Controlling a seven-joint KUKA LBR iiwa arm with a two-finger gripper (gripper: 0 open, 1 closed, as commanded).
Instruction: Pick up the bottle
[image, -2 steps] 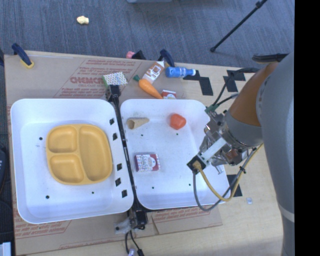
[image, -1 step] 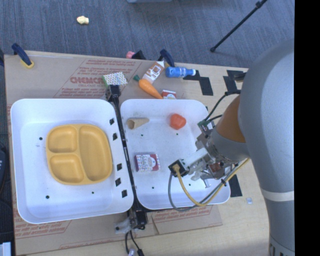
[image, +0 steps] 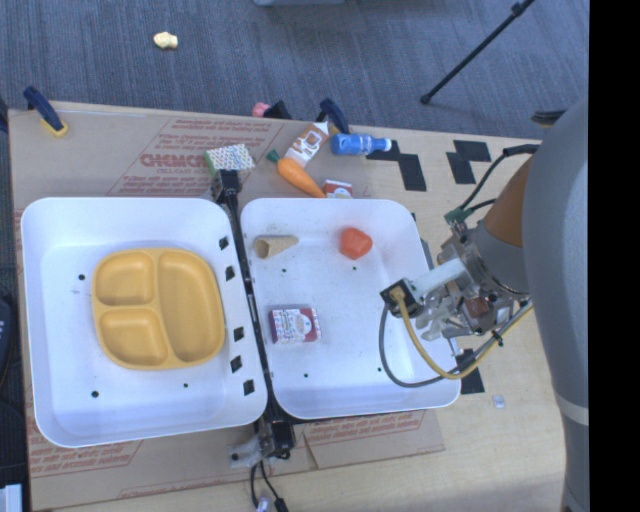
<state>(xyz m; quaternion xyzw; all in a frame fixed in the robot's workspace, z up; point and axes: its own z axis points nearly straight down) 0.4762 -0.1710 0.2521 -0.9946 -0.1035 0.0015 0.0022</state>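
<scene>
The bottle (image: 306, 143) lies outside the bins, on the cardboard (image: 160, 160) behind the right bin (image: 330, 400), just beside a carrot (image: 298, 176) and near a blue thing (image: 358, 144). It has not been picked up yet. The pincer (image: 440, 310) sits over the right edge of the right bin, well apart from the bottle. I cannot tell how wide it is or if it holds anything. Next, it likely has to go up past the bin's back edge to reach the bottle.
</scene>
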